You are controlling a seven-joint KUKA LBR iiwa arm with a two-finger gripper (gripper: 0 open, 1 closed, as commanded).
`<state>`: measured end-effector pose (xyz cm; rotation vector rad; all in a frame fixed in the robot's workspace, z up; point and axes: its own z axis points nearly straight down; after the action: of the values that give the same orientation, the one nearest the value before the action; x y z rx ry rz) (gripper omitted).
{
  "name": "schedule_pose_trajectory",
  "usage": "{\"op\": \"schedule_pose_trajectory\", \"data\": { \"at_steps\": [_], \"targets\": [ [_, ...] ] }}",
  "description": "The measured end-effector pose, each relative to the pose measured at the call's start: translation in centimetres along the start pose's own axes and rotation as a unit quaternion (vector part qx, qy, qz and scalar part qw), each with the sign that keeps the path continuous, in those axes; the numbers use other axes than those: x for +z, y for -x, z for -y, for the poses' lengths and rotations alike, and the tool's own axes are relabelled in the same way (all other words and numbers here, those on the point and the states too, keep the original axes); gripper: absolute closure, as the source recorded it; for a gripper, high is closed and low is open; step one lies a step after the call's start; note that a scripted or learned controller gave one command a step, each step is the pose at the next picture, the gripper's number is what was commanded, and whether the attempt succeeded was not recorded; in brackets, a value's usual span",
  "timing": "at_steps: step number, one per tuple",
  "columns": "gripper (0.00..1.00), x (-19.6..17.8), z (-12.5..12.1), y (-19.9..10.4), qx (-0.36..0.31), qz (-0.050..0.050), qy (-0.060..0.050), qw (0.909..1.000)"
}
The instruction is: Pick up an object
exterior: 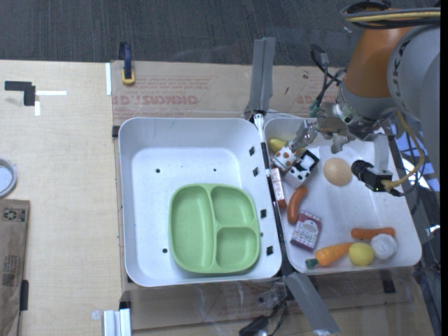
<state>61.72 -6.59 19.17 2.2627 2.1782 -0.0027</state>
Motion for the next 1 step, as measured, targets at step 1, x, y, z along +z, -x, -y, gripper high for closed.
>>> {"op": "schedule_pose_trajectory", "data": {
  "at_steps": [1],
  "targets": [
    [0.0,6.82,-1.33,2.34,-0.105,0.002,0.01,0.9944]
  ]
}}
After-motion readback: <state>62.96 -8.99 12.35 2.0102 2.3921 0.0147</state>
